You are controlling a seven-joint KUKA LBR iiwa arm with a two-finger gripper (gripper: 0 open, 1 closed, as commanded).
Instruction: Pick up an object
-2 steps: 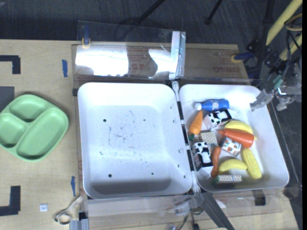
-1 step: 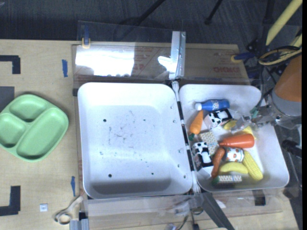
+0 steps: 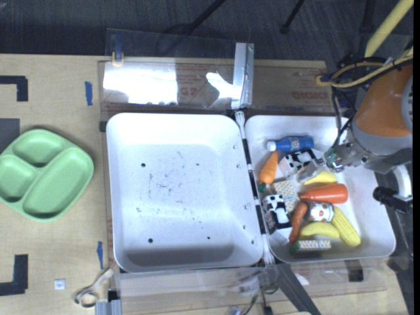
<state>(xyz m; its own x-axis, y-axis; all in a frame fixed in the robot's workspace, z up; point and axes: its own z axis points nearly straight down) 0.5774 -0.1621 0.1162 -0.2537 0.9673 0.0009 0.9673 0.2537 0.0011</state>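
you're looking down on two shallow white plastic bins side by side on the wooden bench. the right bin [image 3: 384, 238] is where all the pickable stuff is piled. near its back there's a blue bottle lying on its side [image 3: 293, 144], a small orange carrot-shaped toy [image 3: 268, 168] just left of it, and a black-and-white cow-patterned piece [image 3: 300, 159] between them. in the middle sits a fat red-orange sausage-shaped toy [image 3: 323, 192], with a yellow banana-shaped toy [image 3: 320, 229] and a yellow corn cob [image 3: 346, 228] toward the front, all touching or overlapping. a second, longer orange carrot [image 3: 298, 220] leans across the heap.

the grey arm with the orange band [image 3: 387, 104] comes in from the right, and its gripper [image 3: 337, 157] hovers over the back right of that bin, just beside the pile. can't tell whether the claw is apart or together, it's too small and blurry.

the left bin [image 3: 177, 189] has a scuffed floor. off to the far left, a pale green divided plastic plate [image 3: 43, 174] sits on the bench.
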